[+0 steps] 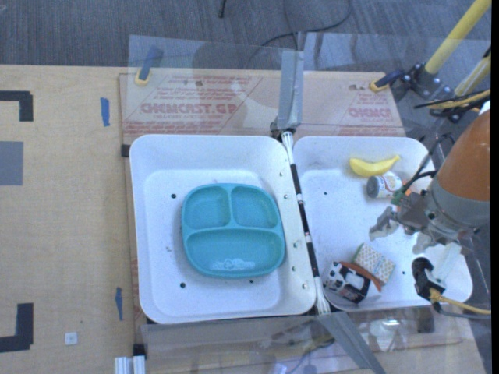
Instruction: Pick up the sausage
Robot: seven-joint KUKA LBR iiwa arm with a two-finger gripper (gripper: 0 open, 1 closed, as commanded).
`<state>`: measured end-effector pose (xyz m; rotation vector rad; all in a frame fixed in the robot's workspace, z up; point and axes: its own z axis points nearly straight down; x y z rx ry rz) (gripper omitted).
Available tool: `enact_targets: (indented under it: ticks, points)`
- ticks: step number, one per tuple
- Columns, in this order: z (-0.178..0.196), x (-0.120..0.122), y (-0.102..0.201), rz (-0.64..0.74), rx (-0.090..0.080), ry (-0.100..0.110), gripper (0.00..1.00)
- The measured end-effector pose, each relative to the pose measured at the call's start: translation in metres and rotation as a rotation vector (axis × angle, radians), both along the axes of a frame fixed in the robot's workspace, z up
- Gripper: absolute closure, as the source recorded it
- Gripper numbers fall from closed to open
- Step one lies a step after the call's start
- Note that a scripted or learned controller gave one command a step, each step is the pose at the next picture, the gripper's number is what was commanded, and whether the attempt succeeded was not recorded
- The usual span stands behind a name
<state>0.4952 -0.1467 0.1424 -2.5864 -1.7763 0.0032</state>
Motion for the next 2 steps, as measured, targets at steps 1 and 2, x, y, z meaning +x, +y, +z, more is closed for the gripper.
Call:
enact_targets:
  ticks: [1, 2]
  points:
    - [-0.054, -0.013, 0.026, -0.006, -0.005, -0.014, 0.00]
    - [0.025, -0.016, 0.008, 0.019, -0.002, -0.003, 0.00]
